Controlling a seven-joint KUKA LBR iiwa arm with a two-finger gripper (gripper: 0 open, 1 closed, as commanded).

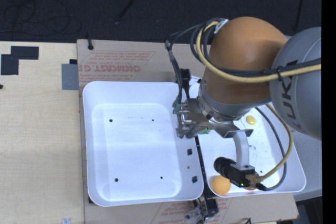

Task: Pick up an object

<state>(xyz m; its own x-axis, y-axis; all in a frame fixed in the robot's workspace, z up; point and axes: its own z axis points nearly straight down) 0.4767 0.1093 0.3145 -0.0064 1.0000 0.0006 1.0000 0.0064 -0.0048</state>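
Item one: left bin [89, 113], sitting in the middle of the frame. It is a shallow white tray of smooth plastic with rounded corners and sloping walls. Its floor is showing four small dark dots [111, 121] set out in a rough rectangle, and a soft sheen is lying across it.

Item two: right bin [294, 178], sitting just beside the first at lower right. It has the same white plastic and the same rounded rim, and the arm is covering most of it. An orange ball [221, 185], round and matte, is resting in its near left corner, at the bottom of the frame. A small yellow piece [251, 120], rounded and glossy, is lying farther back on the bin floor.

Item three: arm [247, 60], reaching in from the right, with a domed orange shell above a grey metal collar. Its gripper [187, 124] is hanging over the line where the two bins are meeting. I am not managing to make out whether it is open or closed, and it is not touching either object.

Item four: cardboard sheet [121, 63], brown, flat and printed with red lettering, lying under both bins.

Item five: worktop [37, 139], pale and wood-toned, stretching away at the left of the frame.
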